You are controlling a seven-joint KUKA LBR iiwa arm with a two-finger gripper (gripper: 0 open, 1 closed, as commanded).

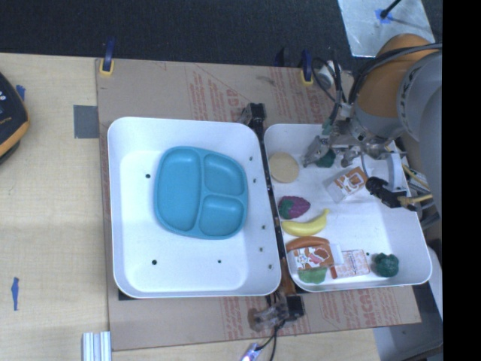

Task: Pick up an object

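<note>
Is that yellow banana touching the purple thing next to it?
Touching. In the camera view, the banana curves right under the purple thing, and their edges meet with no white bin floor between them.

Blue tray (201,192) (in a white bin (128,201)), yellow banana (306,223).

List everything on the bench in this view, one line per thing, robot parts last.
bins: 2, white, side by side on the bench
divided plate: 1, light blue, in the left bin
round disc: 1, tan, right bin, near the far left corner
grapes: 1 bunch, purple, right bin, beside the banana
banana: 1, yellow, right bin
packet: 1, orange and white, right bin, near edge
small carton: 1, orange and white, right bin
round item: 1, dark green, right bin, near right corner
end effector: 1, over the right bin's far side
arm: 1, grey with orange band, at the right
</note>
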